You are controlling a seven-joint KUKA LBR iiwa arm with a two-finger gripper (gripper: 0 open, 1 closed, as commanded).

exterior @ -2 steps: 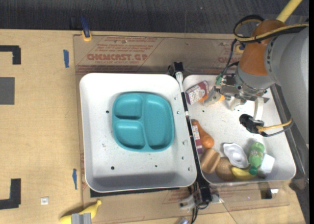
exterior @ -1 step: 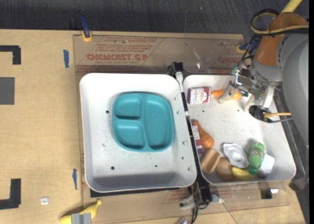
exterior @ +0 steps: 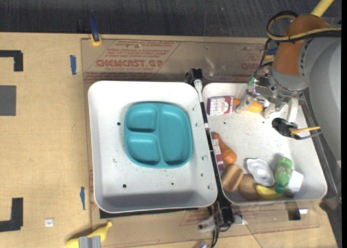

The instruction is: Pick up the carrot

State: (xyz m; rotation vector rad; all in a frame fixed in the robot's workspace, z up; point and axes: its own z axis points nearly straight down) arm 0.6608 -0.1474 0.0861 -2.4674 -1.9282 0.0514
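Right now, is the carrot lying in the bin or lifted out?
In: the carrot lies on the right bin floor, near its left wall.

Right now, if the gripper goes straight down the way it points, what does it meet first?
Probably the small orange piece just beneath the gripper, not the carrot, which lies further along the bin's left side. Depth is unclear.

Tan bench spans frame. Directly on it: left white bin at centre, right white bin touching alongside; black tape marks at left edge.

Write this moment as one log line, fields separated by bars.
gripper: over right bin far end | carrot: at left wall, not held | teal tray: left bin
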